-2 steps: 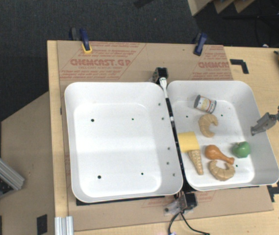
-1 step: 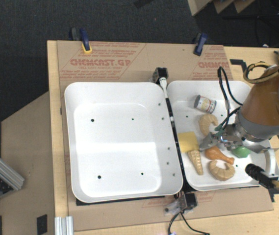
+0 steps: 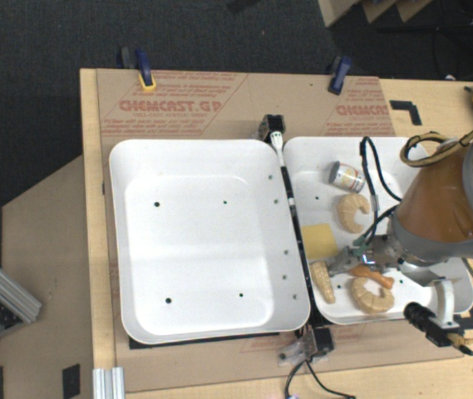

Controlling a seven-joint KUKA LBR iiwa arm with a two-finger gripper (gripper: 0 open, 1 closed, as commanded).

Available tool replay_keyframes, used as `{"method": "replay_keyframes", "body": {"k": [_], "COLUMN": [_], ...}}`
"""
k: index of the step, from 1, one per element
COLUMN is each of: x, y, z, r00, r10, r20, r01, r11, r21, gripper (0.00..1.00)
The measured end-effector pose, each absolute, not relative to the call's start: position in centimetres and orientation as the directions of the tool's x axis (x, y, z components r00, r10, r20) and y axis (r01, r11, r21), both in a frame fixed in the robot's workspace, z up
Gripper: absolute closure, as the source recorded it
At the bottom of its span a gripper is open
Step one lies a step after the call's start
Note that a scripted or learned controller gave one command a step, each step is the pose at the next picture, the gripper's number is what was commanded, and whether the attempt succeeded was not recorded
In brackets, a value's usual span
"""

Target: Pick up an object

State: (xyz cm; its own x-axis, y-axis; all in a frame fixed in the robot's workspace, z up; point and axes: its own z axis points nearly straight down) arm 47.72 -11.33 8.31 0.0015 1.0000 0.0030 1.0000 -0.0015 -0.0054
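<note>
Landmark: the right-hand shallow white plastic bin (image 3: 460, 293). The gripper (image 3: 367, 258) sits low over that bin's near-middle, the grey arm with its orange band (image 3: 436, 202) coming in from the bin's right side. I can't tell how the gripper is set; it is too small and cluttered there. Nothing looks lifted, so my read is the pick is not done: closing on something and raising it is left.

Contents of that bin, near to far: a tan bagel-like ring with an orange bit on top (image 3: 372, 294) at the near edge, just below the gripper. A long tan bread-like piece (image 3: 322, 280) lies near the bin's left wall. A pale yellow square block (image 3: 319, 241) sits just beyond it. A second tan ring-shaped pastry (image 3: 353, 212) lies mid-bin. A small silver can lying on its side (image 3: 346, 174) sits toward the far edge. The likely target is the near ring, since it is the closest.

Left of that bin, touching along the shared wall, the other white bin (image 3: 136, 223) has just bare floor with small dark holes.
</note>
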Motion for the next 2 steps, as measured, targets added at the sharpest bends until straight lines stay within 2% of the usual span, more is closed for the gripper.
{"method": "replay_keyframes", "body": {"k": [1,2], "x": [47.9,52.7], "y": [-11.4,-5.2], "z": [9.5,19.1], "r00": [0.001,-0.009], "r10": [1.000,1.000], "r20": [0.000,0.000], "r01": [1.000,1.000], "r11": [-0.001,0.009], "r21": [0.002,0.013], "gripper": [1.00,1.00]}}
